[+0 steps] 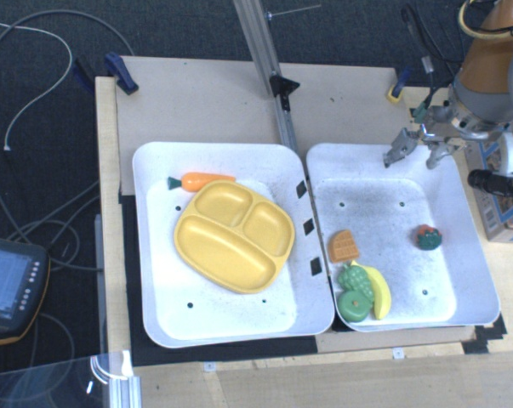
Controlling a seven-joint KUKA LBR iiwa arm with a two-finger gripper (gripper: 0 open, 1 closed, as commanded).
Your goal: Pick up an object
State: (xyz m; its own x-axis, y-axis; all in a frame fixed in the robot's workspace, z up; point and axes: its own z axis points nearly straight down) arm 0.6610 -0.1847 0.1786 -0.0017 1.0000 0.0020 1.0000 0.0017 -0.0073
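- Camera view: two-finger gripper (421, 149) spread wide, holding nothing, at right white bin's (470, 253) 1 o'clock rim.
- Risk: small red-green toy strawberry (428, 237) may roll from the closing fingers.
- Risk: clustered yellow plastic banana (378, 291) and green toy grapes (353, 276) invite a double grab.

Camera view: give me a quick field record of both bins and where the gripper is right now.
left bin: yellow divided plate; toy carrot at its far edge
right bin: waffle, grapes, banana, green apple clustered near left corner; strawberry alone at right
gripper: over right bin's far edge, holding nothing
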